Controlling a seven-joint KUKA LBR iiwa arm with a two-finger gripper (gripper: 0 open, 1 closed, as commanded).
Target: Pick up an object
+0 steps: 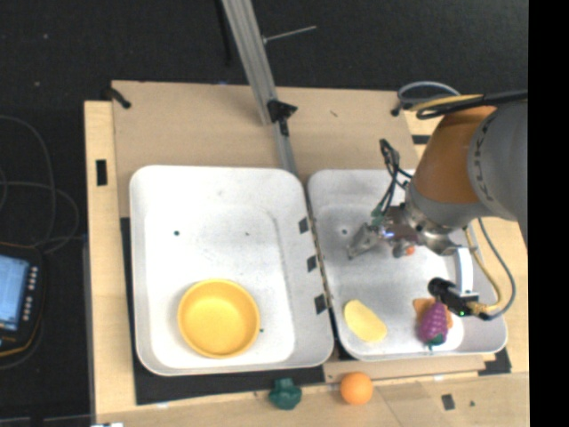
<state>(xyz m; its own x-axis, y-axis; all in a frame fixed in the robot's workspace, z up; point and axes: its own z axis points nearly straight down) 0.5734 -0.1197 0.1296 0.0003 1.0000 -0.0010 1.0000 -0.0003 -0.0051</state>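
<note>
Objects for picking: pale yellow piece (364, 320) lies flat at near edge of right bin (338, 194); purple grape-like bunch (433, 322) with orange bit beside it, near right corner of same bin. Yellow bowl (219, 317) upright in left bin (160, 194), near side. Gripper (366, 240) over middle of right bin, well apart from both pieces; fingers slightly parted, nothing between them. On bench (178, 114) in front of bins: orange ball (356, 388) and small green thing (284, 394)
</note>
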